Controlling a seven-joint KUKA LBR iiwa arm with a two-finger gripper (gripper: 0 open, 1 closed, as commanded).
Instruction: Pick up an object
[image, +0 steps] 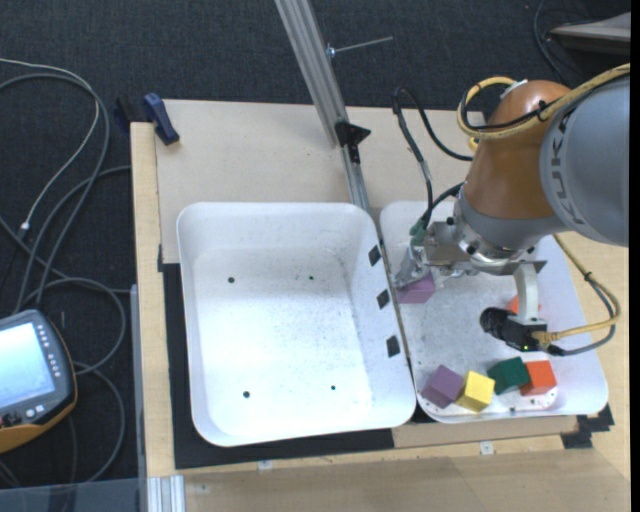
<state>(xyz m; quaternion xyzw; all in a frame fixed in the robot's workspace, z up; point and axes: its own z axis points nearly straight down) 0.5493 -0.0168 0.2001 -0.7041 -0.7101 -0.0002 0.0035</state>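
Camera view: gripper (413, 272) at tilted pink block (418, 290), right bin (575, 300).

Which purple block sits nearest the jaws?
The pale purple foam block by the right bin's left wall, right beside the gripper; the darker purple cube lies near the front.

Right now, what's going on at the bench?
The KUKA arm reaches into the right bin, with its gripper down by a pink-purple block near that bin's left wall. I cannot tell if the block is gripped. A purple block, yellow block, green block and orange block sit along the near edge. The left bin stands beside it.
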